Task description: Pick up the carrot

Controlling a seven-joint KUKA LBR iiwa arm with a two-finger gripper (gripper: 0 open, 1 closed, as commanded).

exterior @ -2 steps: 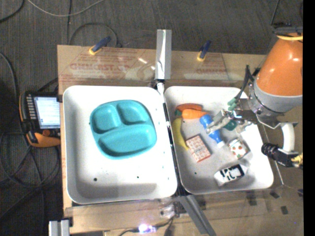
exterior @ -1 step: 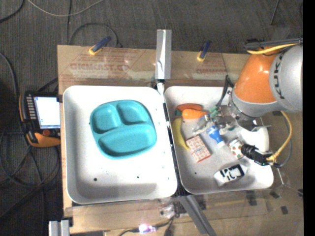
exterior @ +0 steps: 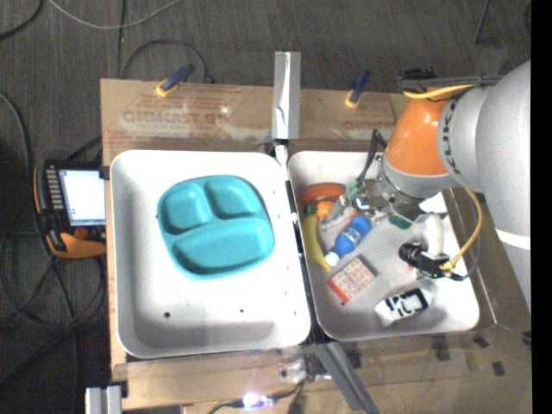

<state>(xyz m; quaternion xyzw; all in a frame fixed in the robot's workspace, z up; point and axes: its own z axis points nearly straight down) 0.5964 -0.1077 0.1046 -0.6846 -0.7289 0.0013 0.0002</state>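
The carrot (exterior: 322,206) shows as a small orange piece at the upper left of the right bin (exterior: 461,313), partly hidden by other items and by the gripper. My gripper (exterior: 342,205) hangs low over that corner, right beside the carrot and just above a clear bottle with a blue cap (exterior: 348,235). The wrist and its orange band cover what lies behind the gripper. I cannot make out anything held in it.
An orange-red round piece (exterior: 316,190) lies beside the carrot. A yellow strip (exterior: 312,245), a red checked packet (exterior: 352,276), a black-and-white item (exterior: 405,303) and a white bottle (exterior: 432,232) share the right bin. The left bin (exterior: 129,317) holds a teal divided plate (exterior: 216,222).
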